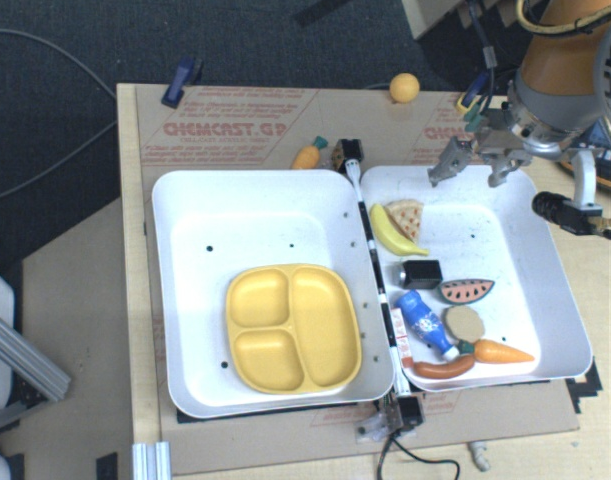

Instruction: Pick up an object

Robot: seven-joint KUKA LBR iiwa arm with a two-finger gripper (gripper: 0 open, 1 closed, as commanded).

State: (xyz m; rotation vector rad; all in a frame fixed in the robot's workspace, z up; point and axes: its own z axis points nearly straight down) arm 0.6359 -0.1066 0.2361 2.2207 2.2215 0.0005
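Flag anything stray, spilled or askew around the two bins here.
Two items lie outside the bins: an orange ball on the board beyond the right bin, and a small orange toy behind the left bin. Nothing looks spilled or broken.

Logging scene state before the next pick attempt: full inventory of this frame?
Shallow white plastic bins: 2, white, side by side; left bin, right bin.
Divided plastic plate: 1, yellow, left bin.
Toy banana: 1, yellow, right bin, far left.
Toy pizza slice: 1, tan and red, beside banana.
Small black block: 1, black, right bin middle.
Toy watermelon slice: 1, red.
Blue bottle: 1, blue.
Round tan disc: 1, tan.
Toy carrot: 1, orange, near edge.
Toy sausage: 1, red-brown, near edge.
Orange ball: 1, behind bins.
Gripper: 1, grey, open, above right bin's far edge.
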